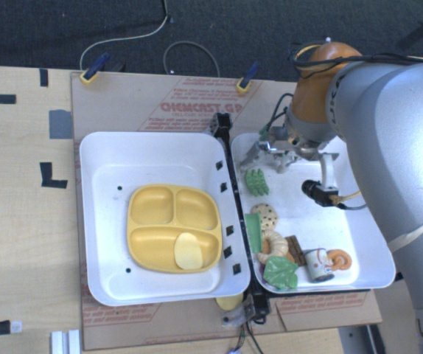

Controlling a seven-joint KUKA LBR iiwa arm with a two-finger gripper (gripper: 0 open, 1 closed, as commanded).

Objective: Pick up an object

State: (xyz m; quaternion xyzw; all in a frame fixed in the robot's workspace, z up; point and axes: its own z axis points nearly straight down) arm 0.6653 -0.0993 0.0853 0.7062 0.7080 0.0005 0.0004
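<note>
Objects for picking lie mostly in the right bin (359,231). Going left to right: the left bin (101,198) holds a yellow divided plate (152,223) with a pale disc (189,253) on it; then come a green ridged piece (256,181), a speckled cookie (264,214) and a small can (317,264). The gripper (272,152) hangs just above the green piece (finger state: cannot tell). Nothing looks lifted yet; the grasp is still to do.
</note>
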